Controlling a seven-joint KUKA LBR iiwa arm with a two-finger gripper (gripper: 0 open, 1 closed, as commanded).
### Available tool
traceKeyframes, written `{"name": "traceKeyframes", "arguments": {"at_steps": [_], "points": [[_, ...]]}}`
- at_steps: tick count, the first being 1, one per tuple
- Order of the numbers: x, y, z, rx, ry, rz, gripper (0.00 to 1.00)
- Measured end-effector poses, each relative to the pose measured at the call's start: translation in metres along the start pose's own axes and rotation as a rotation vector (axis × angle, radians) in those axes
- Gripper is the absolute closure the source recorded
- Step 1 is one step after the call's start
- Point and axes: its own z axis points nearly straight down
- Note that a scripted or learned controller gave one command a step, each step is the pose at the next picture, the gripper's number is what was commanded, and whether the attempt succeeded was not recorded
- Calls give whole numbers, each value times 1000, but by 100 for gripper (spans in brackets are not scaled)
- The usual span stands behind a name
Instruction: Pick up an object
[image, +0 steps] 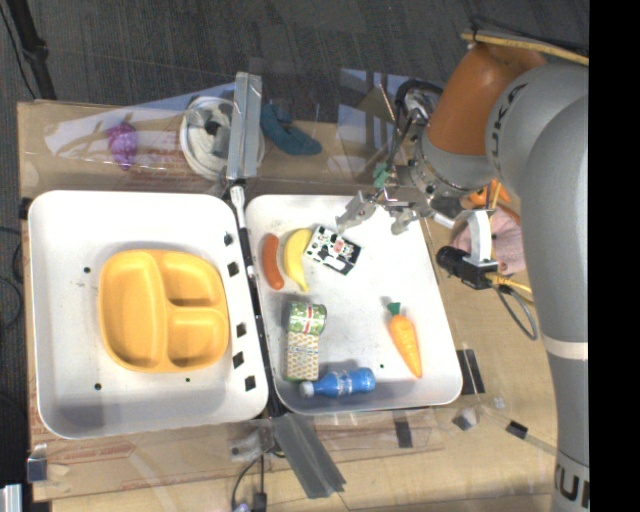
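My gripper (378, 207) hangs open and empty; just beneath its fingertips, the small black-and-white printed card box (333, 249) looks light, stiff, probably slick, best pinched across its narrow sides.

We can make out only part of one marking: dark capital letters on the grey arm (560, 250). Near the orange band (478, 95) a fragment that looks like "KU" runs along the casing, and at the arm's lower end we see what may be "KU" again, cut off. The small black and white card (333, 250) beside the banana (296, 258) bears print too fine to read, and so does the can (306, 320) label below the banana.
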Motion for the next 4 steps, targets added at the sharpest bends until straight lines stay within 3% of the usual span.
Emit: {"name": "traceKeyframes", "arguments": {"at_steps": [1, 2, 3, 4], "points": [[-29, 19, 103, -22, -5, -79, 0], [11, 3, 129, -5, -1, -140, 0], [11, 3, 119, -3, -1, -142, 100], [37, 11, 4, -5, -1, -162, 100]]}}
